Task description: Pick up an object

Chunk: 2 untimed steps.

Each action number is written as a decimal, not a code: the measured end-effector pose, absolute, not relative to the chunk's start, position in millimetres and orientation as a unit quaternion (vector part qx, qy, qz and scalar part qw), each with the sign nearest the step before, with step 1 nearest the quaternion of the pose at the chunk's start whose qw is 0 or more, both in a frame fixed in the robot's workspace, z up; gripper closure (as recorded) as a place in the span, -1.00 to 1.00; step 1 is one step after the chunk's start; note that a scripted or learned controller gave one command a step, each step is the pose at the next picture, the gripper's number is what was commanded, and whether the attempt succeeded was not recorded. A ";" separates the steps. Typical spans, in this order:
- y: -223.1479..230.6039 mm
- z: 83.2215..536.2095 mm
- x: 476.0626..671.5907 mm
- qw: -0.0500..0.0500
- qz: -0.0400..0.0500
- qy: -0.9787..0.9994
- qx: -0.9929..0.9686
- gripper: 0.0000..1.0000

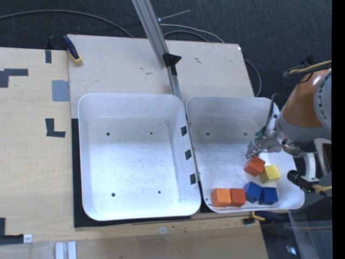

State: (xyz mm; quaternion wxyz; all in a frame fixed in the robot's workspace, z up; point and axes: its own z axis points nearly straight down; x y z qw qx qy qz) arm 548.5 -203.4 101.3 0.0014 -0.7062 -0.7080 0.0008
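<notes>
Two shallow white bins sit side by side on the bench. The left bin (91, 161) carries only dark speckling and a few small dark dots on its floor. The right bin (226, 112) holds all the loose items, grouped in its near right corner.

Item nearest the tool: a small red-orange block (254, 167), cube-shaped, matte, with clean edges, sitting tilted so one corner points toward the far side of the bin. Its upper corner lies directly beneath the gripper (259, 149), touching or nearly touching it; actual contact cannot be confirmed at this resolution.

Just beside it on the right is a yellow block (271, 172), similar in form. Nearer the front wall lie two blue blocks (261, 192), pressed together, and to their left two orange blocks (228, 197), side by side against the rim.

The arm (304, 115), grey with an orange band, enters from the right and bends down over the bin's right wall. The gripper hangs low over the bin floor, above the red-orange block. Whether the claw is open, closed or gripping anything cannot be determined; the tip is small and blurred.

Outside the bins: a slanted metal rail (153, 28) runs from the top of the view down to the gap between the bins, and a blue and yellow clamp (72, 48) sits at the board's far left corner.
</notes>
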 end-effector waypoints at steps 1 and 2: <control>-209.3 129.7 521.4 0.001 0.000 -0.707 -0.707 1.00; -208.8 128.0 522.1 0.001 0.000 -0.708 -0.707 -1.00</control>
